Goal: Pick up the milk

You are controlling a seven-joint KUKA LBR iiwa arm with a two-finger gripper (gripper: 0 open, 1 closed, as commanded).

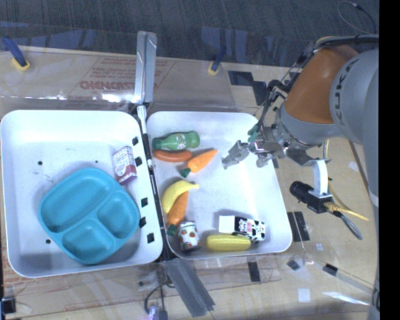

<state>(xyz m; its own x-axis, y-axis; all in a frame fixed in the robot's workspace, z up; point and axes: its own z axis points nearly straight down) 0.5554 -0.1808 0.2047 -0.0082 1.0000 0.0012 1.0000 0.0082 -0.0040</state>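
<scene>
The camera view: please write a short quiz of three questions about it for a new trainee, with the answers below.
1. True or false: the milk carton lies in the right bin.
2. Which thing touches the carton's lower edge?
A. the yellow banana-like piece
B. the green bottle
C. the blue divided plate
3. Fill in: the gripper hangs over the ____ bin, apart from the milk.

Key
1. True. The black and white carton is near the front right corner of that bin.
2. A. The yellow piece lies right along it.
3. right. The gripper is toward the far side, past the carrot, with nothing seen between its fingers.
</scene>
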